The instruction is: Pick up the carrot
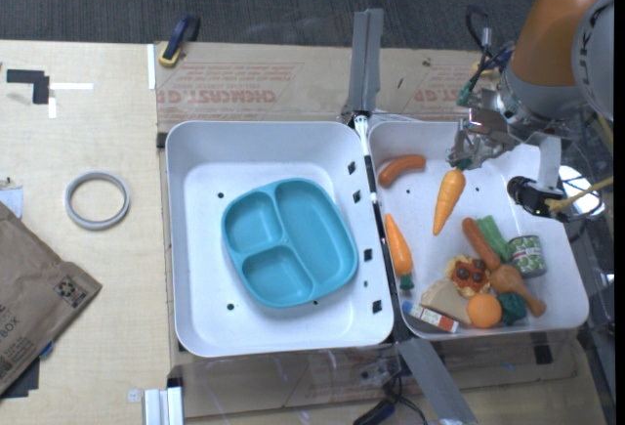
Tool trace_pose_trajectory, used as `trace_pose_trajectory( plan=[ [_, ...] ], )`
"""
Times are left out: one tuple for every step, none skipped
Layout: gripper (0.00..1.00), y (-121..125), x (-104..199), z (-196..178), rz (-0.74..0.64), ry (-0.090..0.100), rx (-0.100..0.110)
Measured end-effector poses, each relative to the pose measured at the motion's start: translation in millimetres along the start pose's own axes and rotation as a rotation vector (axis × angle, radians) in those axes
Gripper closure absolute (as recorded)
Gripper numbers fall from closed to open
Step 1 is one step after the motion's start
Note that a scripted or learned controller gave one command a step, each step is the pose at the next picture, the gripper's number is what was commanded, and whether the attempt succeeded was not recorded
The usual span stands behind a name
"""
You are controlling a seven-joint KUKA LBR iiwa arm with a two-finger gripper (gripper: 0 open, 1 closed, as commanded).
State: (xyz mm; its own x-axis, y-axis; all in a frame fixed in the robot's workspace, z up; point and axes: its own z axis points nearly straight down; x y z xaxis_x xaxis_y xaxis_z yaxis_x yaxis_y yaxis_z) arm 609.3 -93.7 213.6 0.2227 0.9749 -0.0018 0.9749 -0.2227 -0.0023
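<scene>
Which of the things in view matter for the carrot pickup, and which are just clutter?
Job:
orange tapered carrot, right white bin, gripper at the carrot's top end.

Lying about:
blue divided plastic tray, orange sausage, round orange fruit, small green-labelled can, grey tape ring.

Your claw (467, 151) hangs over the right bin (576, 301), at the carrot's (447, 199) thick end; a blue divided tray (289, 241) fills the left bin (186, 247).
</scene>
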Motion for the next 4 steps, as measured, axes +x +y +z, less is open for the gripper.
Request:
trace_pose_trajectory(
  plan=[
    [1.00,-33.0,-18.4,122.7,-0.128,0.001,-0.001],
    [0.00,-33.0,-18.4,122.8,-0.128,0.001,-0.001],
    [0.00,-88.1,-35.9,123.0,-0.298,0.002,0.000],
    [1.00,-87.4,-36.5,114.4,-0.294,0.001,0.000]
  ],
)
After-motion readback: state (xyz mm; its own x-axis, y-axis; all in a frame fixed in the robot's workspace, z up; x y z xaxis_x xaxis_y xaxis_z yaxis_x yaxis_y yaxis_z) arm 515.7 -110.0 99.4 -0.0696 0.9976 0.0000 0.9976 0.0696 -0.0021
